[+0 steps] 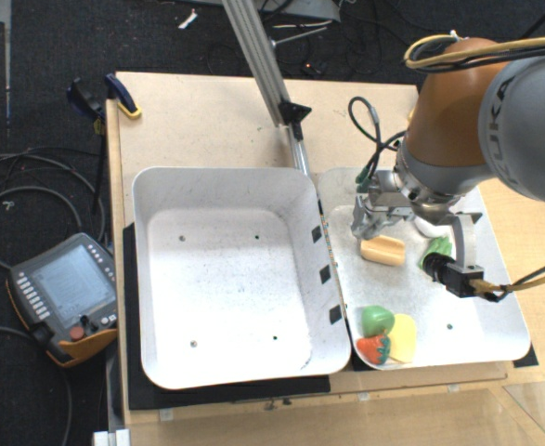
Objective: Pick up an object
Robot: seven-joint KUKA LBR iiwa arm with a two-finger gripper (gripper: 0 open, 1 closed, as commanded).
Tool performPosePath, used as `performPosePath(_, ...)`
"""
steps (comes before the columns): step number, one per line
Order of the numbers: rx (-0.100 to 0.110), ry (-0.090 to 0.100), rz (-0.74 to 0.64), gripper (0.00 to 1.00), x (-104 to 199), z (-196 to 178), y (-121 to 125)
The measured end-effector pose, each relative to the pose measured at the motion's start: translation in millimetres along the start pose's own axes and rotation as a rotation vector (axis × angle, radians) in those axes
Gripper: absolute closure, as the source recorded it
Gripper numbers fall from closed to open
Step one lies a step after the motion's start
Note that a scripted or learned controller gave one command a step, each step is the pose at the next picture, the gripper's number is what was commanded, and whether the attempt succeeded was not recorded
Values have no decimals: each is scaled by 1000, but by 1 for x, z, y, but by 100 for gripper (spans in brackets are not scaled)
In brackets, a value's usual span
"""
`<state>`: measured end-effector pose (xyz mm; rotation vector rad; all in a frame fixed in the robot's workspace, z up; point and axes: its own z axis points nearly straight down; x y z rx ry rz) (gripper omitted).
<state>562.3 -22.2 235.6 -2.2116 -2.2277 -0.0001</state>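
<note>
Right now your arm (481,110) reaches in from the right and hangs over the right bin (495,337); the orange band sits broad above the wrist, and the gripper (376,219) is low in the upper left part of that bin, close to its inner wall; you cannot tell from this view whether the fingers are parted or pressed together, since the metal parts blur into one another, and nothing shows between them. Just below and right of the gripper lies a tan block (383,250), flat on the bin floor, very near the gripper though you cannot tell if they touch. Right of the block a green object (438,248) sits beside a black fitting (450,274) on the arm's side; part of the green object is hidden by it. Near the bin's front left corner you have a cluster, well apart from the gripper: a green rounded piece (376,319), a yellow piece (403,337) touching it on the right, and a red piece (373,348) tucked just below the green one. The left bin (161,203) lies alongside, its wall meeting the right bin's; both rest on the pale wooden surface (198,119). On the floor at the left a teach pendant (63,295) lies with its cables, and a metal rail (258,45) slants down from the top toward the bins.
</note>
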Motion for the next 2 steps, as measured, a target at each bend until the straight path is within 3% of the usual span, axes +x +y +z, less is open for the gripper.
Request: performPosePath(2,1,0,-1,100,98,5,-42)
